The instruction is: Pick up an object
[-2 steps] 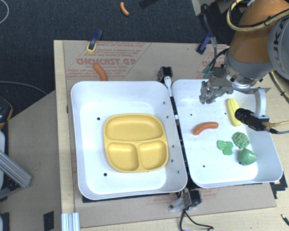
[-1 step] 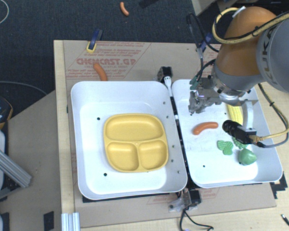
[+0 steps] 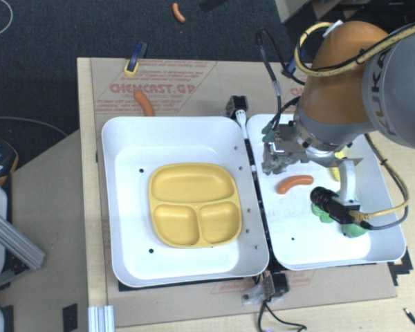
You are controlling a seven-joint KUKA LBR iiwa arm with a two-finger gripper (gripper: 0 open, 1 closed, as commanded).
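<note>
Bench (image 3: 194, 299) front edge is closest to you, then the two bins. Left bin (image 3: 117, 185) carries a yellow divided plate (image 3: 194, 205), sitting flat in the middle. Right bin (image 3: 318, 254) has the pickable stuff: an orange sausage (image 3: 294, 183) lying roughly crosswise, a green piece (image 3: 323, 216) a bit nearer you and to its right, and a small yellow piece (image 3: 336, 172) partly under the arm.

Hand (image 3: 273, 163) sits over the right bin, close to its left wall and just beside the sausage's left end. You cannot tell whether it is apart or together, since the wrist covers it from above. Nothing shows as gripped, so treat it as carrying nothing.

Step, as a judgement: approach, grasp not yet made. The sausage looks like the likeliest target, being nearest.

Next move calls for a short shift towards the sausage's middle, lining up across its narrow side, then a straight drop to the bin floor before closing. Watch the left wall; it is close enough to foul the hand.
</note>
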